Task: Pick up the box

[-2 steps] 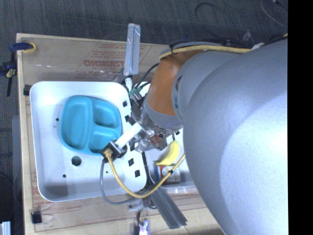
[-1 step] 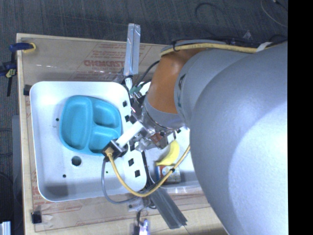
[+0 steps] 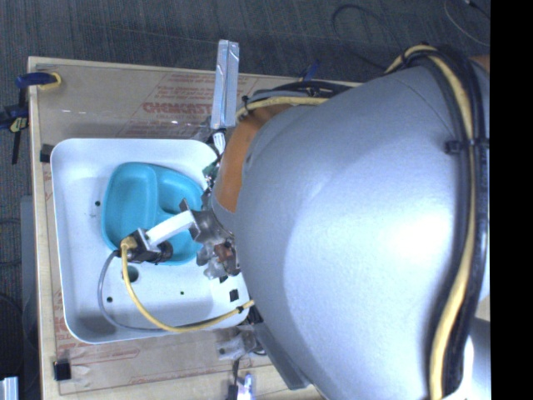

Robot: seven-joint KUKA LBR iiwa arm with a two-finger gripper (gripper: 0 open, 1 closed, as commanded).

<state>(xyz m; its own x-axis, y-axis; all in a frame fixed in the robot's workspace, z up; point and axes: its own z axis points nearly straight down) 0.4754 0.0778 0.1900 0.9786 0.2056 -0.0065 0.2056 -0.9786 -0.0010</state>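
Arm low over the left bin (image 3: 67, 223), reaching for the box (image 3: 146, 202)

The blue box lies in the bin's ten-o'clock part, its long axis running from eleven toward five, rounded end up. The hand (image 3: 212, 248) sits at its four-o'clock edge, presumably lined up for a grasp; how far open it is I cannot tell. A yellow cable (image 3: 166, 323) loops below.

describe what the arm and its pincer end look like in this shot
The arm is a large, smooth, rounded grey shell with an orange band above the wrist. Yellow and black cables run along its outside. A thin yellow cable loops from the wrist hardware, which carries a white bar-shaped part.
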